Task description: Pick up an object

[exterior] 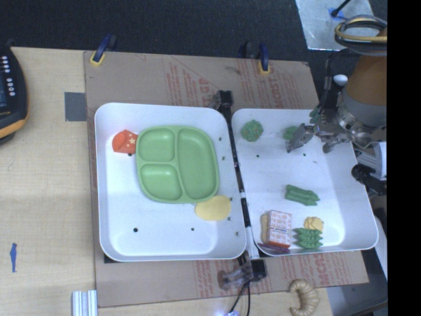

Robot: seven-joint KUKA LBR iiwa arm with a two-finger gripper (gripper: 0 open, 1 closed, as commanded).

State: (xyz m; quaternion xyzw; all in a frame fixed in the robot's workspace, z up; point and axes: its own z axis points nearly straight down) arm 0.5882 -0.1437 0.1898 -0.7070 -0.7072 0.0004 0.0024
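The gripper [313, 141] hovers at the right white bin's [342, 183] one o'clock corner, fingers spread wide, beside a small green piece [290, 133].

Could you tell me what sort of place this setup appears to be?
Probably a robotics lab bench for pick-up trials: two white bins on clamped cardboard, toy food such as a green divided plate, and a handheld control pendant at the edge.
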